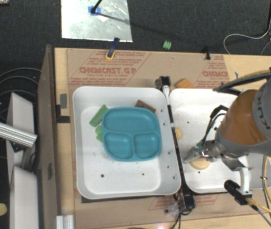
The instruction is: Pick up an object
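My gripper (198, 152) is low in the right bin (192, 104), near its front left corner, below the arm's orange band (242, 120). A small round tan object (200, 164) lies on the bin floor just under and in front of the gripper, partly covered by it. Whether it touches the gripper cannot be told. A tiny yellow piece (178, 134) sits by the divider between the bins. In the left bin (85, 175) rests a blue divided plate (130, 133), with a green piece (97, 116) at its left edge and a brown block (146, 106) behind it.
An orange block (184, 83) lies on the bench behind the bins. A blue and yellow clamp (111, 49) holds the bench's back edge. Cables (264, 209) trail at the right bin's front right corner.
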`<state>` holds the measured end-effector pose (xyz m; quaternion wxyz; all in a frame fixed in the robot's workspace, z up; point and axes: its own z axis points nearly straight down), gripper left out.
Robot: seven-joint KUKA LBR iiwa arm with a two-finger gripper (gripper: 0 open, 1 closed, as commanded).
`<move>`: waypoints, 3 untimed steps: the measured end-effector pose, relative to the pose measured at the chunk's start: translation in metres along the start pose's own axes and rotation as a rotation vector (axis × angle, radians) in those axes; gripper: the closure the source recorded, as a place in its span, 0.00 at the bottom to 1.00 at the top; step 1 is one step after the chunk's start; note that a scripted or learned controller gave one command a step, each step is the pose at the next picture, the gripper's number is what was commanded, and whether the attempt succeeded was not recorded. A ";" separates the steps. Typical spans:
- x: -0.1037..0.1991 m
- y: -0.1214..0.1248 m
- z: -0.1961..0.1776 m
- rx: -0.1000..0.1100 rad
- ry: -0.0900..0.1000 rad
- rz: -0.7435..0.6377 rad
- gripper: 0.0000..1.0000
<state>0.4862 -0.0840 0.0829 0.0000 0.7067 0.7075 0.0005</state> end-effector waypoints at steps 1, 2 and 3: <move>-0.046 0.007 -0.002 -0.002 -0.003 0.003 0.00; -0.043 0.008 -0.012 -0.003 0.000 -0.001 1.00; 0.026 0.095 -0.108 -0.016 0.000 -0.014 1.00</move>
